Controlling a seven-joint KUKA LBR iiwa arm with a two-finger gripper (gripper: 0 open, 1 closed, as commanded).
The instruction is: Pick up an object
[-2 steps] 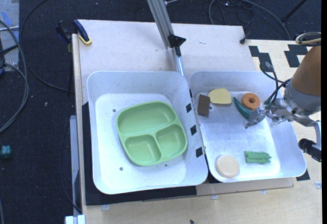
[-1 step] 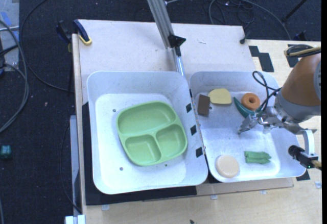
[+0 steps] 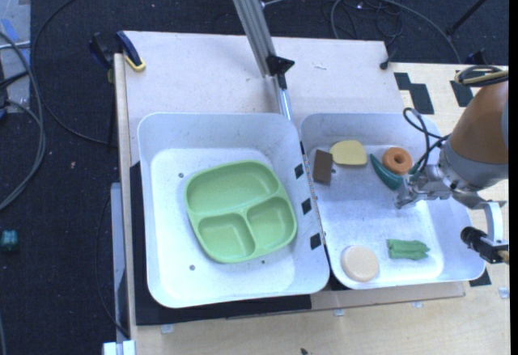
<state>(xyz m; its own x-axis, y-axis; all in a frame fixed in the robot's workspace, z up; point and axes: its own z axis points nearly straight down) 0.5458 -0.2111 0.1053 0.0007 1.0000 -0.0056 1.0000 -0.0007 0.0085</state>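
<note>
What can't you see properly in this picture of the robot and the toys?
- Gripper, camera view: small and blurred, so whether its fingers are open or shut cannot be told.
- Teal thing in the right bin: partly behind the orange ring, so its shape is unclear.
- Arm: cut off by the picture's right side.
- Brown block: too small to tell what it is.

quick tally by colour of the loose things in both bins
green: 2, the divided plate and the leafy piece
yellow: 1, the flat piece
brown: 1, the block
orange: 1, the ring
teal: 1, the curved piece
cream: 1, the disc
total: 7
</note>
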